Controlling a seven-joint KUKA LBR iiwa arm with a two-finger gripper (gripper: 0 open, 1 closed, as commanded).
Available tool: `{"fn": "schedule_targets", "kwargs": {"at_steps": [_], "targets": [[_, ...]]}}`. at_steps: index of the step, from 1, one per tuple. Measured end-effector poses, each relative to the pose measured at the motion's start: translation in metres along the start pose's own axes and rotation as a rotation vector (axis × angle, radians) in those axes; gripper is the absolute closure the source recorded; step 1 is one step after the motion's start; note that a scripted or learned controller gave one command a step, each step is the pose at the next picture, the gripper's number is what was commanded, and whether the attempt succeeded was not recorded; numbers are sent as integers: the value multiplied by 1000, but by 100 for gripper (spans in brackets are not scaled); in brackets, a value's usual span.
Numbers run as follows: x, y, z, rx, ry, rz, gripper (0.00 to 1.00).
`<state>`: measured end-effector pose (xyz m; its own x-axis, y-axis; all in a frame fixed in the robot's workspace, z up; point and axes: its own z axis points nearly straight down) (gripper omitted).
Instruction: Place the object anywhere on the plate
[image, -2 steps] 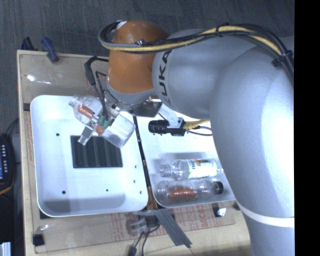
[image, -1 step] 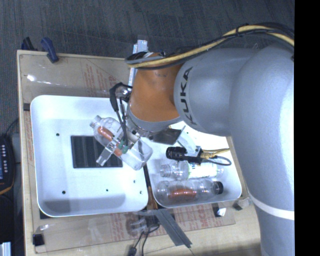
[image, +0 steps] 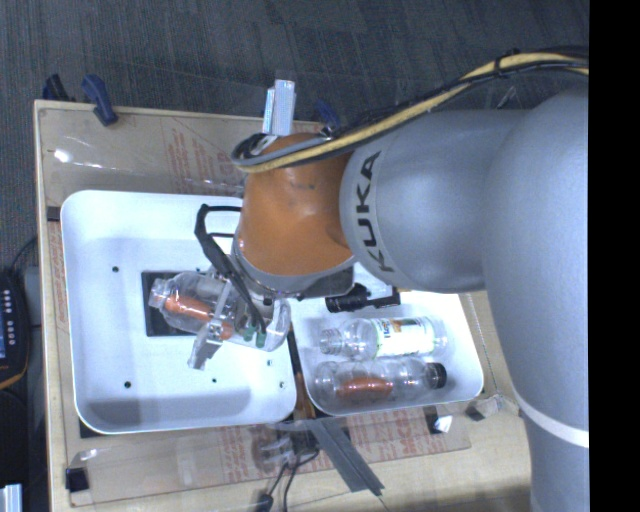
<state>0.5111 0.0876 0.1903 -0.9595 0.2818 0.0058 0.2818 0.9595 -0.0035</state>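
bottle (image: 180, 302): clear plastic, orange-brown inside, on its side | gripper (image: 215, 345): finger state unclear

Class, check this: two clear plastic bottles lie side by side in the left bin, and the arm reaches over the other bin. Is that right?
Not quite. The camera view shows the two bottles lying side by side in the right bin, not the left; the arm reaches over the left bin.

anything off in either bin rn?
Nothing spilled or broken. Two clear bottles lie on their sides in the right bin. A third bottle lies tilted over the dark plate in the left bin, at the end effector; grip unclear.
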Motion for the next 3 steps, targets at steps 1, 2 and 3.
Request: {"fn": "schedule_targets", "kwargs": {"at_steps": [1,2,3], "targets": [[-85,-2,-1,-2,-4,-122,0],[-57,48,33,-1,-2,-68,0],[-114,77,78,-1,-3,-87,0]]}}
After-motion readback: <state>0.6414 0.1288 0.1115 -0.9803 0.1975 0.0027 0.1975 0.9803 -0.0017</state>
